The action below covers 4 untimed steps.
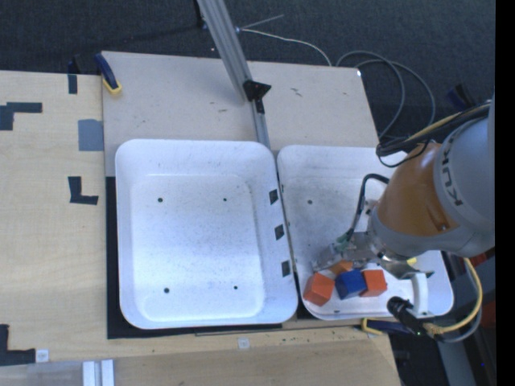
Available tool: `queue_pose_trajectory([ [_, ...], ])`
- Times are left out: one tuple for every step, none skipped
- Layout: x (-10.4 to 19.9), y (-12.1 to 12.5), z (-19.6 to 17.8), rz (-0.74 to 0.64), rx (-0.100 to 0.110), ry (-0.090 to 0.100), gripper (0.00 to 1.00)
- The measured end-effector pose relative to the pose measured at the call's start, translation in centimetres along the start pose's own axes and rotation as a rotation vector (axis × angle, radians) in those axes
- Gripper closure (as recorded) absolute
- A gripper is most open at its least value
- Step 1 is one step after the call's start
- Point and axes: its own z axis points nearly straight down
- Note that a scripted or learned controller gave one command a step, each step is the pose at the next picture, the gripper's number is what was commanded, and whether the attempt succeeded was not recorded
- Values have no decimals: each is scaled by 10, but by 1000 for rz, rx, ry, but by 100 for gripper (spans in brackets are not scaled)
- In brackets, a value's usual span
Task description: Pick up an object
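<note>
Two shallow white bins sit side by side. In the right bin's [322, 175] near corner lie an orange block [319, 288], a blue block [351, 285] and another orange block [374, 281], touching. Just above them hangs the gripper [348, 256]; its grip state cannot be told.

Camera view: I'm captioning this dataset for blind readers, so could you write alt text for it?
A grey and orange robot arm reaches from the right into the right white bin, its gripper low over a cluster of blocks at the bin's near edge: an orange block, a blue block and another orange block. The left white bin sits alongside.
</note>
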Motion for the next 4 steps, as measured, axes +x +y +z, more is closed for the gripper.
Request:
queue_pose_trajectory([
  [-2, 2, -9, 1, -1, -1, 100],
  [82, 90, -106, -10, -18, -2, 100],
  [97, 16, -100, 0, 0, -3, 100],
  [189, 4, -143, -9, -7, 0, 100],
])
